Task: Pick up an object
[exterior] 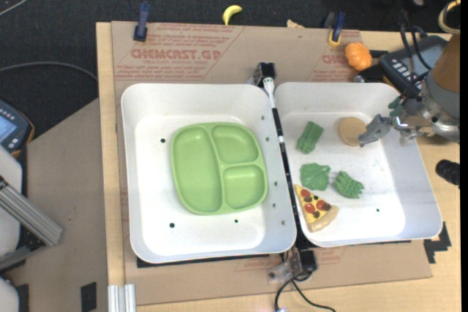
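So my tool [375, 129] was sitting low in the right bin [409, 223], just beside the tan cookie [352, 131], on the side away from the green tray [219, 168]. Honestly I couldn't tell from that angle whether it was spread or pinched, it was all grey metal against white plastic. Nothing looked caught in it, though.

Everything grabbable was near that cookie: a green pickle piece [309, 137] just beside it toward the tray, two leafy green bits [315, 174] [348, 185] a little nearer the camera, and a pizza slice [316, 207] beyond those, tucked against the divider clip strip [277, 135]. The tray itself was alone in the left bin [146, 230].

My take was the cookie made the obvious target since it was closest. Being flat and round, it probably needed me centred right over it and pressing down to the bin floor before squeezing, otherwise I figured it would just skate sideways. Coming in at the edge seemed the likeliest way to miss
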Available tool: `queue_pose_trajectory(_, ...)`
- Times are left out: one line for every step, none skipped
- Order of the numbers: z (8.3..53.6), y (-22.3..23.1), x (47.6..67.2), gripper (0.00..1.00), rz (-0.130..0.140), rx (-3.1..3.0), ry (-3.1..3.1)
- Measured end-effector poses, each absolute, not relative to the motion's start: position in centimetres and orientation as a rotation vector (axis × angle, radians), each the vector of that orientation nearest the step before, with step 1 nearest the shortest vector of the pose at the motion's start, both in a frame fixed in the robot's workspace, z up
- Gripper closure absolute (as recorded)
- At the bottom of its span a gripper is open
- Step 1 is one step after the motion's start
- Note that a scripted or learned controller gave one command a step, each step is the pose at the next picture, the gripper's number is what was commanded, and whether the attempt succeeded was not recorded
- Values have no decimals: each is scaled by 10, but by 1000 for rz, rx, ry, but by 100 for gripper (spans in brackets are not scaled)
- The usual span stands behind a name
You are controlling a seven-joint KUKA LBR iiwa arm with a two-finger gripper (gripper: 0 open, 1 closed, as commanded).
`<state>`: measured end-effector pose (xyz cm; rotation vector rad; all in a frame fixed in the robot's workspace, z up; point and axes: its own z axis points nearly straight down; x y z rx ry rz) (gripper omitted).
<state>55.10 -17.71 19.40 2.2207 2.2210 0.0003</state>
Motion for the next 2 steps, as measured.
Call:
queue_pose_trajectory(86,-161,475,0,-5,2231,2227)
queue_pose_trajectory(100,-162,479,100,1,2221,2218)
